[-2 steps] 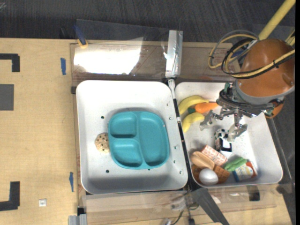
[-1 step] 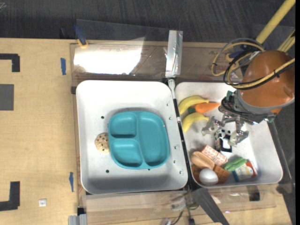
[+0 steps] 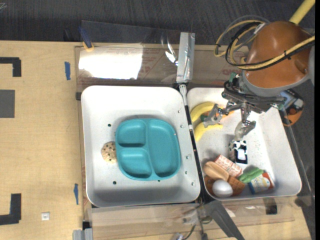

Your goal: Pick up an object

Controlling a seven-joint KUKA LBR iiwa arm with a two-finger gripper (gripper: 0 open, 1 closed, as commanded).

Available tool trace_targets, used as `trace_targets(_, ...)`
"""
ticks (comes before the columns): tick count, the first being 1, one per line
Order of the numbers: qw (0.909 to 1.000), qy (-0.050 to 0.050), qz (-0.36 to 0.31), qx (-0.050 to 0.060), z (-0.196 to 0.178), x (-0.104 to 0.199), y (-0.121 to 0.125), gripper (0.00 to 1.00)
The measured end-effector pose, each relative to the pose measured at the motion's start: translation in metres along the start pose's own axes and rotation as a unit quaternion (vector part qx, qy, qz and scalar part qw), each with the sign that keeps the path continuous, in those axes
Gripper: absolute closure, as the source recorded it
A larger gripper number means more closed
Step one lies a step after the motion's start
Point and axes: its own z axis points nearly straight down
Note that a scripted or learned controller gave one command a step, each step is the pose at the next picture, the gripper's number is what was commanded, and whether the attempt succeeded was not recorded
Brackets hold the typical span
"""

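Note:
My gripper (image 3: 230, 122) hangs over the back half of the right bin (image 3: 290, 159), under the orange wrist band. It is open: one finger (image 3: 214, 115) stands right by the yellow banana (image 3: 201, 118) and the other finger (image 3: 245, 128) is just above a small black-and-white toy (image 3: 239, 151). Only bare bin floor lies between the fingers. At the front of the bin sit a pink-and-white packet (image 3: 228, 165), a bread roll (image 3: 214, 171), a white egg (image 3: 222, 188), a green item (image 3: 250, 174) and a small tin (image 3: 261, 183).
The left bin (image 3: 95, 104) holds a teal divided plate (image 3: 148, 148) with a cookie (image 3: 109, 152) beside its left edge. A raised divider wall (image 3: 189, 134) separates the two bins. Yellow and black cables (image 3: 240, 39) loop above the wrist.

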Motion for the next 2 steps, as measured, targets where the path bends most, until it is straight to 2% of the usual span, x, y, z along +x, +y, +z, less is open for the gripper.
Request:
trace_targets(1, 0.9695, 0.0, -0.245, -0.003, 0.004, -0.013, -0.076, 0.0)
trace_targets(2, 0.9522, 0.002, -0.305, -0.001, 0.066, 0.05, -0.001, 0.0)
